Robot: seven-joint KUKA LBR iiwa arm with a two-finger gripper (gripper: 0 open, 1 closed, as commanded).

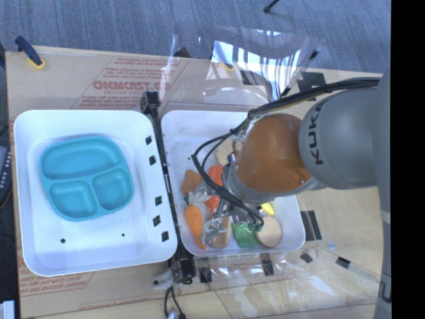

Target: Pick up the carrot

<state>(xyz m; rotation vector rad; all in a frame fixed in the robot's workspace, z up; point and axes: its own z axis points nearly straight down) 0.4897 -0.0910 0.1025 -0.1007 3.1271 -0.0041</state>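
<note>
The carrot (194, 222) is a short orange piece lying near the front left corner of the right bin (178, 137), pointing roughly front to back. My gripper (216, 229) is low in that bin, just right of the carrot and close beside it. The grey arm with its orange band (272, 155) covers the middle of the bin and hides what lies beneath it. I cannot make out anything held in the gripper.
Around the gripper lie a brown-orange piece (192, 180), a red-orange piece (216, 175), a green item (244, 234), a beige round item (269, 232) and a yellow bit (267, 209). The left bin (30, 244) holds a blue divided plate (85, 176).
</note>
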